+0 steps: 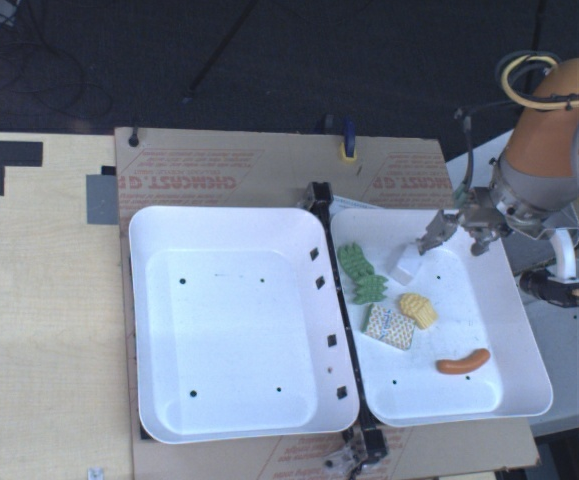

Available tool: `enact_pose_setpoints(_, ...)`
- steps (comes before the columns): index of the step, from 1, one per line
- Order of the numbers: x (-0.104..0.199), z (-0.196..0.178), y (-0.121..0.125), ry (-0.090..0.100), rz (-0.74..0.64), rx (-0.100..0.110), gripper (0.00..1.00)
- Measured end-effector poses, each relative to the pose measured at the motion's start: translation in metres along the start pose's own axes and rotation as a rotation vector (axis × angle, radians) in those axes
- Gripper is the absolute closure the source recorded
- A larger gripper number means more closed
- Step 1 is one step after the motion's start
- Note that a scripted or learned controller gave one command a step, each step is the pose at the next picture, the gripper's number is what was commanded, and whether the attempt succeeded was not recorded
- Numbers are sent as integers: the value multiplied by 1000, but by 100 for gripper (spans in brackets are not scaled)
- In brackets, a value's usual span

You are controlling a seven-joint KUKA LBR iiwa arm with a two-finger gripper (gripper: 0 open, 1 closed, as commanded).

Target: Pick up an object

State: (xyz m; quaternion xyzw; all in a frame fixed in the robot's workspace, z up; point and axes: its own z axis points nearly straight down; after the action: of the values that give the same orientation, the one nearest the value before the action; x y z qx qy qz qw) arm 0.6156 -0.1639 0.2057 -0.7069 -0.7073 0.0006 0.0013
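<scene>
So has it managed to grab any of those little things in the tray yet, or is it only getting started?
Nothing looks picked up yet. The green piece, the patterned square, the yellow piece and the orange sausage all lie on the floor of the right bin. The gripper hangs over that bin's far corner, its jaws apart with nothing between them. Lowering, closing and lifting are left.

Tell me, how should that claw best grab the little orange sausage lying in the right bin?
Probably across the middle of the sausage, coming straight down. It lies flat, long and thin, apart from the other items, so the gripper can close across its narrow width.
</scene>
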Motion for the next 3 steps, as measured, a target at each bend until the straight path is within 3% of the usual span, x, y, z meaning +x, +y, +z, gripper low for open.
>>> enact_pose_setpoints(1,91,9,-71,5,-5,7,0)
enact_pose_setpoints(2,122,20,-144,3,2,9,0)
enact_pose_setpoints(3,179,19,-137,1,-4,2,0)
